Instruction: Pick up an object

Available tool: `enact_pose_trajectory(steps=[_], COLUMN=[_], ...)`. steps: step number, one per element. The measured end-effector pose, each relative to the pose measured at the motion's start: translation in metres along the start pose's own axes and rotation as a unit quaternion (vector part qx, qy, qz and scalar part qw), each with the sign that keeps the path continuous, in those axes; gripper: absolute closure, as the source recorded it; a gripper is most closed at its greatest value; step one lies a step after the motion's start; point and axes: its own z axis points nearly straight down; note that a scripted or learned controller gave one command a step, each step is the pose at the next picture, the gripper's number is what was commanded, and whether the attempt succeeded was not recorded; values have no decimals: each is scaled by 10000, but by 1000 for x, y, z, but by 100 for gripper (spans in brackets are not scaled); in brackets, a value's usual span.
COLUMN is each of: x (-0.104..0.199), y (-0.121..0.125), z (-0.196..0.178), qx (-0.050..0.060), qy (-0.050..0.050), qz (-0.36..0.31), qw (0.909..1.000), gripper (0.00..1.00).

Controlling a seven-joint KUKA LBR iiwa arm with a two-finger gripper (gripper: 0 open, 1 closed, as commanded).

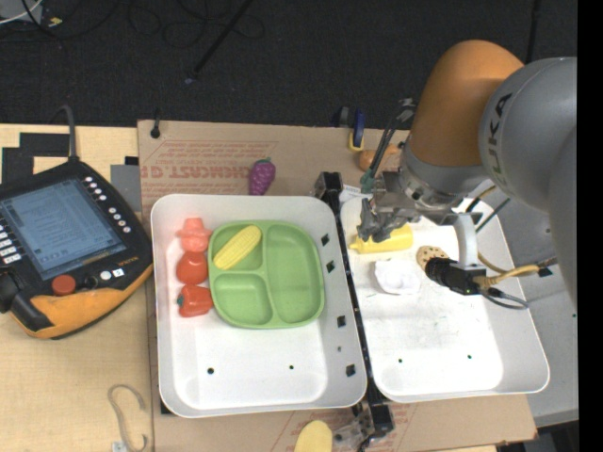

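Note:
My gripper [375, 226] hangs low over the back left corner of the right bin [471, 365]. It is directly above a yellow block [388, 243], at or very near the block's left end. Whether it touches the block I cannot tell. A crumpled white object [396, 277] lies just in front of the block. A tan spotted cookie-like piece [430, 253] lies to its right.
The left bin [245, 365] holds a green divided plate [283, 290] with a yellow corn cob [235, 245] in it. Pink and red toy pieces [192, 266] lie beside the plate. A purple item [262, 175] lies behind the bins. A control pendant [57, 243] sits at the far left.

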Motion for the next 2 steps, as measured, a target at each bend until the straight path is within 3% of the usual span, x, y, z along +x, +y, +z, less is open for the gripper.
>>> enact_pose_trajectory(steps=[1, 2], x=[4, 5], y=[5, -3], z=[19, 12], qx=[18, 14], qy=[-8, -7], qz=[28, 34], qw=[10000, 10000], gripper=[100, 100])
